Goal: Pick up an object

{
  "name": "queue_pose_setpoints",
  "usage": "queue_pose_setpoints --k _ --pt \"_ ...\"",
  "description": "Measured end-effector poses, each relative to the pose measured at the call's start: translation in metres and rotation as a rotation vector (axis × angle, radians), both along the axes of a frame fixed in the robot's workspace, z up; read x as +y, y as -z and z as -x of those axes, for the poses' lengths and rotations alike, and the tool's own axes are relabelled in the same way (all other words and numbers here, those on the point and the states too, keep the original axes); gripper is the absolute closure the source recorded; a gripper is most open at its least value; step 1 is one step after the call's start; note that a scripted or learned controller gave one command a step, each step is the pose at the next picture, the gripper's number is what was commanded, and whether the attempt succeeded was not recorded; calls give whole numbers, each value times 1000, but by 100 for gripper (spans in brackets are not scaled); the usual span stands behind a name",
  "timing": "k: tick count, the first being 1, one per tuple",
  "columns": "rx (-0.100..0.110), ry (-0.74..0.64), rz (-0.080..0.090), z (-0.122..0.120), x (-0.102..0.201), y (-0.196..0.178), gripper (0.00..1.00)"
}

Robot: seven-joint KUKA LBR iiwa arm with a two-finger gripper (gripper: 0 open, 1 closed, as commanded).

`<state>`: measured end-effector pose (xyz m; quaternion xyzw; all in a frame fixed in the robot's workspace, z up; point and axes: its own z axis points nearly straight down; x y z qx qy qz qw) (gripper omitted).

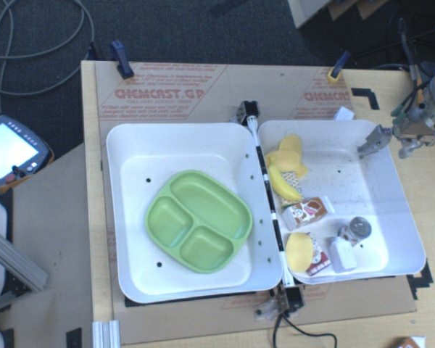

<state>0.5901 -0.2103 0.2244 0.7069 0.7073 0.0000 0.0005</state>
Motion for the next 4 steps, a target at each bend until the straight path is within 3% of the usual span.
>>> queue_pose_setpoints --k 1,2,3,4 --pt "2 0 -2 11 49 105 0" --pt "-5 3 4 36 92 137 0" --pt "-5 2 3 36 94 129 100" --pt "-5 2 3 36 94 129 0"
